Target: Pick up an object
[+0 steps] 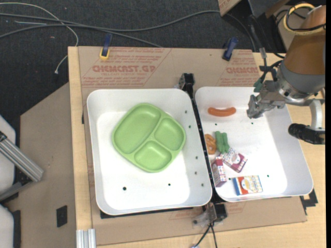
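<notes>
Orange-red and curved, a toy sausage (222, 111) lies near the far edge of the right bin (289, 164), just left of the gripper (253, 111), which hangs low over the bin floor without touching it; whether the gripper is spread or pressed together cannot be told from this slant, and nothing shows in its grasp. Nearer the camera, against the bin's left wall, sits a loose cluster: an orange pretzel-like piece (210, 143), a green vegetable (222, 141) touching it, a maroon-and-white packet (234, 160), a small dark carton (219, 171) just beside that, and a white box with a blue and orange label (247, 184) closest to the front rim. The grey arm (305, 50), its orange band above the wrist, reaches in from the right. In the left bin (103, 190) a pale green divided plate (149, 137) with three compartments lies flat near the middle. Both bins rest on a cardboard sheet (129, 66) held by two blue clamps (106, 48) at its far edge.
</notes>
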Controlling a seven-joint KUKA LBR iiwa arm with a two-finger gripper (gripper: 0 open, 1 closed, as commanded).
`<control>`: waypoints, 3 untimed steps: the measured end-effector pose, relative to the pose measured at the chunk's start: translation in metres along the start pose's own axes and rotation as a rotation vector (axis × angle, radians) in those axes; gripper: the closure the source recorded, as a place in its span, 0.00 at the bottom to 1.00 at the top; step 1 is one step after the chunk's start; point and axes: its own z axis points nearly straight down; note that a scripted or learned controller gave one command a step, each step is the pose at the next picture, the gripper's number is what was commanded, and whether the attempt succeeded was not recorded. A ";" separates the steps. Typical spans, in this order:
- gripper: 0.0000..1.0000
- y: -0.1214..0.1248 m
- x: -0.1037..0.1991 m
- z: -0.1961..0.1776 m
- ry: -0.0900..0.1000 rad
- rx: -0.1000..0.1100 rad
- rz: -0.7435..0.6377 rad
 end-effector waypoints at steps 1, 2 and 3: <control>1.00 0.003 0.049 -0.004 0.001 0.002 0.000; 1.00 0.020 0.111 -0.007 0.002 0.000 -0.002; 1.00 0.027 0.166 -0.011 0.001 0.000 0.000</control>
